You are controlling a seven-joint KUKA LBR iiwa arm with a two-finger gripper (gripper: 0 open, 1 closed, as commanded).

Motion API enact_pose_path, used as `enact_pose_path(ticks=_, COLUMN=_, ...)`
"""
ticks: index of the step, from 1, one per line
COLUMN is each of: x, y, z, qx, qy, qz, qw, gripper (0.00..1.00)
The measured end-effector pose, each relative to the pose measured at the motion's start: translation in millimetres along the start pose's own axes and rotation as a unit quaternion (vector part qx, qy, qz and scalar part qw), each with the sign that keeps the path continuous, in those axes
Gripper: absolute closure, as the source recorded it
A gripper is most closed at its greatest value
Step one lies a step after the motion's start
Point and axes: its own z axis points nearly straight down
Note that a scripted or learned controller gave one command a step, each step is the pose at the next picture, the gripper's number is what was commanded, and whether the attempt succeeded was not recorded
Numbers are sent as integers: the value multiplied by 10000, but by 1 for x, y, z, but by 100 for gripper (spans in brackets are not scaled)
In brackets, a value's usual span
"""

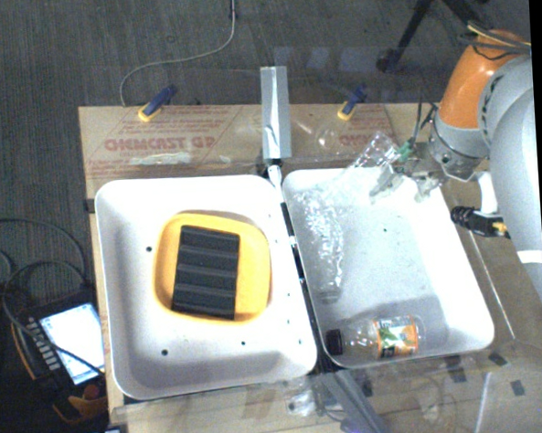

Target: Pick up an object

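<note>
The end effector [404,168] hangs above the right bin's [456,245] far corner, gripping a clear plastic wrapper [377,151], lifted clear for removal.

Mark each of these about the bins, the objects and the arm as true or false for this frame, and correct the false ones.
1. The yellow tray with the black ridged insert lies in the left bin. True.
2. The clear plastic bottle with the orange label stands upright in the left bin. False: it lies on its side near the front edge of the right bin.
3. The gripper is near the back right corner of the right bin. True.
4. The gripper is directly above the bottle. False: the bottle lies at the opposite, front end of that bin.
5. Two clamps, one yellow and blue, sit on the cardboard behind the bins. True.
</note>
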Motion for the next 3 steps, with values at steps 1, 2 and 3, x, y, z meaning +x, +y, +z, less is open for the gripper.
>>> enact_pose_path(ticks=1, x=5, y=-47, z=-118, qx=2, qy=13, qz=529, qw=9986, gripper=0)
enact_pose_path(ticks=2, x=6, y=-63, z=-39, qx=6, qy=19, qz=-713, qw=9975, gripper=0)
enact_pose_path(ticks=3, x=-14, y=-140, z=-76, qx=4, qy=30, qz=-331, qw=9994, gripper=0)
